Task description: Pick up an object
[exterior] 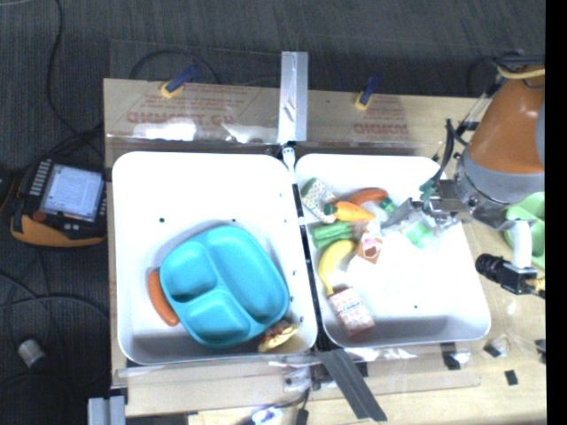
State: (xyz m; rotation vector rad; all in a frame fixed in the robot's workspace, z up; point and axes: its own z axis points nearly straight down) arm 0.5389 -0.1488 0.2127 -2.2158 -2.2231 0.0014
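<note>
— Where is the gripper (416, 209)?
— Over the right bin (443, 312), near its far right corner. Whether it is spread or pinched, I cannot tell; nothing shows in its grasp.
— And the things to pick?
— Bunched by that bin's left wall: a carrot (354, 211), a green vegetable (332, 233), a banana (332, 262), a small carton (370, 246) and a box (352, 311) toward the near edge.
— The left bin (142, 180)?
— A blue divided tray (223, 282), with a sausage (159, 297) beside its left edge.
</note>
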